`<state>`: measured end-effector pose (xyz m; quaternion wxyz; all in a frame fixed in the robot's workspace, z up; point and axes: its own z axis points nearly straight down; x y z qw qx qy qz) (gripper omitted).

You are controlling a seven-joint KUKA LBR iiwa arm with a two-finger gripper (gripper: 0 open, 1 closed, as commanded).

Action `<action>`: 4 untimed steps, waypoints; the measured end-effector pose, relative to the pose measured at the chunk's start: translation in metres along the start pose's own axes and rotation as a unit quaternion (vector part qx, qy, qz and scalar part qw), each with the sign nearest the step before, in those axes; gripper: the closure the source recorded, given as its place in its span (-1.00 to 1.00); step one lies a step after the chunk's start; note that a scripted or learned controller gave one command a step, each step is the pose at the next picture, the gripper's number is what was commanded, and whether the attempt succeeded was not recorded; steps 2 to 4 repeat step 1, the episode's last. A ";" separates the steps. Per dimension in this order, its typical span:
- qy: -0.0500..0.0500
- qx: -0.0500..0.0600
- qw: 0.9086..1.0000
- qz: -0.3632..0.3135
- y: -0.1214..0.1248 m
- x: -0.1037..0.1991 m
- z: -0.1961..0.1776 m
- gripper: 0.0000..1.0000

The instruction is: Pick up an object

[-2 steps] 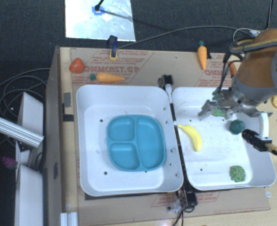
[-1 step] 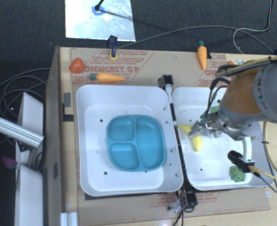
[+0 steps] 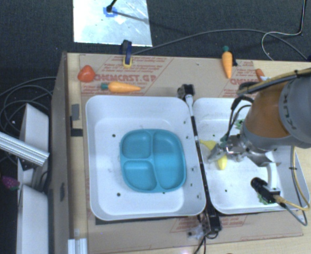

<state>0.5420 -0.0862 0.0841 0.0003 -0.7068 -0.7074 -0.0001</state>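
My claw (image 3: 219,153) is down in the right bin (image 3: 217,194), near its left wall. A yellow object (image 3: 221,163), possibly a banana, lies directly under it, with another yellow bit (image 3: 207,144) just beside toward the divider. Whether I am clenched or released, I cannot tell; wrist blocks it. Left bin (image 3: 105,194) holds a blue divided plate (image 3: 152,160). Toy carrot (image 3: 227,62) on the cardboard behind.

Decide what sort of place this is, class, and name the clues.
Probably a robotics lab test bench, not a kitchen: a robot arm reaches over two white bins, toy carrots lie on the cardboard, and cables trail across the floor.
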 end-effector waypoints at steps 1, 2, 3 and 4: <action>0.000 -0.002 1.000 0.000 0.001 0.000 -0.011 1.00; 0.000 -0.002 1.000 0.000 0.001 0.000 -0.011 1.00; 0.000 -0.002 1.000 0.000 0.001 0.000 -0.011 1.00; 0.000 -0.002 1.000 0.000 0.001 0.000 -0.011 1.00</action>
